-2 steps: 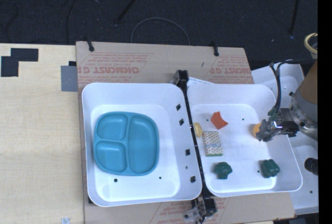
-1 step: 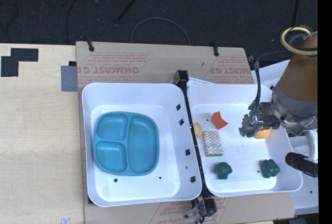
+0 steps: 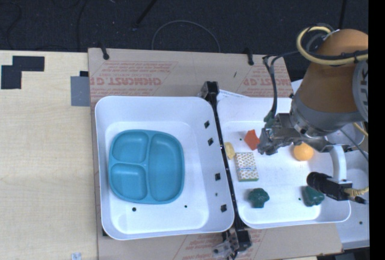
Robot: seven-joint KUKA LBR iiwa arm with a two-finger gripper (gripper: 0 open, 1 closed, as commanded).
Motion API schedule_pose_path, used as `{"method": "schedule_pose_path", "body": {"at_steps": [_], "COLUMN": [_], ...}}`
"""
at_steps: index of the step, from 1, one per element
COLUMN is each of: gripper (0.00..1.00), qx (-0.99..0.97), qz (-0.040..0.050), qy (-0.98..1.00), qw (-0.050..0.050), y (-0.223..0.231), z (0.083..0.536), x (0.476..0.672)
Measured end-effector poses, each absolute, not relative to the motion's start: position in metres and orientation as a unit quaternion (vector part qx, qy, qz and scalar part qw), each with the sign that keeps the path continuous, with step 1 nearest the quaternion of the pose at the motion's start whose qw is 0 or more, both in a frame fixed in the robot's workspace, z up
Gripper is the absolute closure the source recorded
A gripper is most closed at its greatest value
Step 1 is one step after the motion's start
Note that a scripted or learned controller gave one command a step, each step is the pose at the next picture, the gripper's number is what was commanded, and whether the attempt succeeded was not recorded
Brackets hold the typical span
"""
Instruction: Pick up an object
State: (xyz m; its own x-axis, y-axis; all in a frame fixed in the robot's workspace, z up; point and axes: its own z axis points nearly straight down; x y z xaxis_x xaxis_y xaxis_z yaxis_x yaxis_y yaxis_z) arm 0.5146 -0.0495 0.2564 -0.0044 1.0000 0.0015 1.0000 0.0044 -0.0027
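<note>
The hand (image 3: 269,139) hangs low over the right bin (image 3: 283,216), just beside a red-orange block (image 3: 251,139) and near an orange ball (image 3: 303,152); its grip cannot be told from this angle. A small patterned box (image 3: 246,167) lies flat near the bin's left wall, its long axis running roughly toward and away from the camera. The left bin (image 3: 120,109) holds a blue divided plate (image 3: 146,166).

Even overhead light, bright white bins (image 3: 198,109), dark background, soft shadows, slightly soft focus
</note>
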Motion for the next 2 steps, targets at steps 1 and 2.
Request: {"method": "schedule_pose_path", "body": {"at_steps": [1,2], "gripper": [1.00,1.00], "qx": [-0.706,-0.706], "qz": [0.0014,0.0008], "qy": [-0.708,-0.708], "qw": [0.002,0.001], "y": [-0.003,0.040], "z": [0.247,0.246], "x": [0.515,0.533]}}
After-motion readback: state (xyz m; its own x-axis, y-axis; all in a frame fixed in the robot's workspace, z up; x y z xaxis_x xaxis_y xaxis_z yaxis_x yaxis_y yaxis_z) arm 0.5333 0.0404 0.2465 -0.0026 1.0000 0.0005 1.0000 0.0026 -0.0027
